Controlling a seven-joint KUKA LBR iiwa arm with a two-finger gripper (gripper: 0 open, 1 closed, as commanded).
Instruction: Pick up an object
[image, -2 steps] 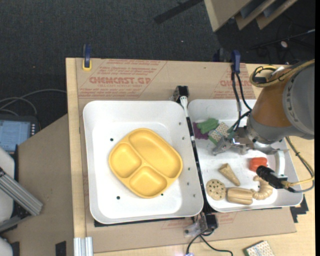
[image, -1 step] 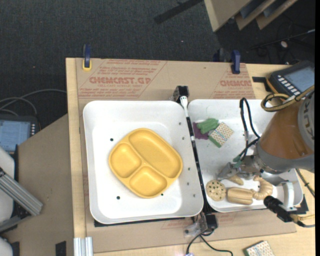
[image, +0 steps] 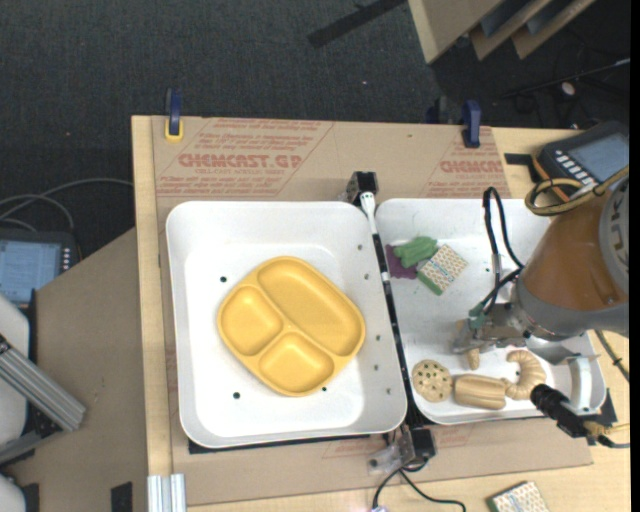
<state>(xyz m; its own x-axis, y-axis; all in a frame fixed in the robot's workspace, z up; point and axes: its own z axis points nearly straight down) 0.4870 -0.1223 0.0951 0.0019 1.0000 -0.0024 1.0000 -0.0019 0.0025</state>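
Two shallow white bins sit side by side on a bench covered with brown printed board. The left bin (image: 190, 300) holds a yellow divided plate (image: 290, 323) with three compartments, lying near the middle of the bin and turned at a slant.

The right bin (image: 400, 218) holds the small things. At its far left lies a green and purple toy (image: 410, 252), with a small speckled packet (image: 443, 265) touching its right side. Along the near edge, from left to right, are a round cookie (image: 431, 378) dotted with dark chips, a tan bread roll (image: 479, 391) just beside it, and a curved croissant (image: 528, 371) (its near end close to the roll's right end).

The arm (image: 575, 270) reaches in from the right, its orange band over the right part of this bin. The gripper (image: 472, 340) is low in the bin, just beyond the roll and to the right of the cookie, between the packet and the near row. Its tip is small and dark against the bin, so I cannot tell how it is set, and nothing can be made out in its grasp.
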